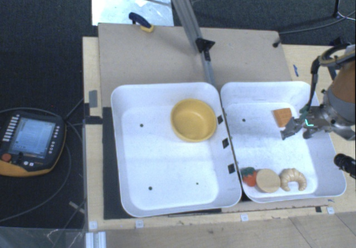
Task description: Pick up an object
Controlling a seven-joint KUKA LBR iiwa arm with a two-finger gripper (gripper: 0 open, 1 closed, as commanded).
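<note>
The tool [295, 128] hangs low over the right bin [250, 94], its grip state impossible to tell. An orange block [282, 115] lies just beyond it, seemingly the target; next, it must centre and descend.

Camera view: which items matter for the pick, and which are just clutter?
For the pick:
end effector
orange block
croissant
round biscuit
red and green piece
yellow bowl
right bin
left bin

Lying about:
control pendant
clamp
</note>
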